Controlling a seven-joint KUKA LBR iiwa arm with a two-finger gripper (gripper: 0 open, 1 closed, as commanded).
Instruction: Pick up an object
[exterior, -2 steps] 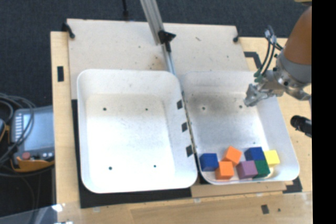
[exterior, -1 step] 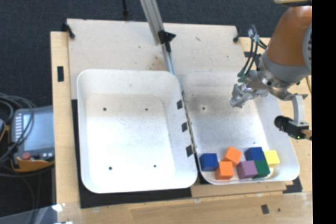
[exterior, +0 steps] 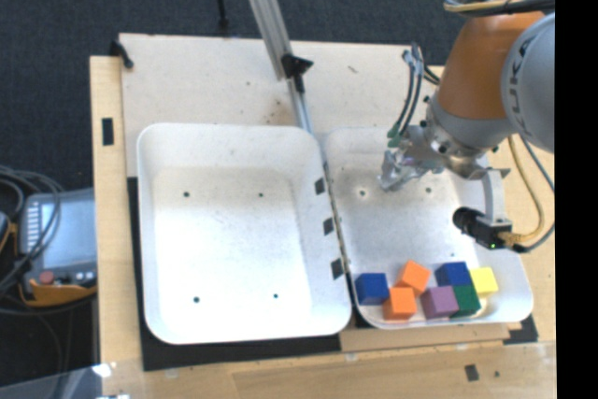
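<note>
Pale desk [exterior: 112, 201] with two white bins; claw [exterior: 400, 169] over upper part of right bin [exterior: 374, 210], gripping nothing, finger spread impossible to tell; blocks clustered along near edge, orange cube [exterior: 415, 276] closest, well apart, toward camera from claw

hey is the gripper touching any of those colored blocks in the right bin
Apart. The camera view shows the gripper over the bin's upper part, with bare white bin floor between it and the blocks clustered at the near edge.

The bench [exterior: 187, 79] bears two white bins [exterior: 234, 313] side by side
</note>
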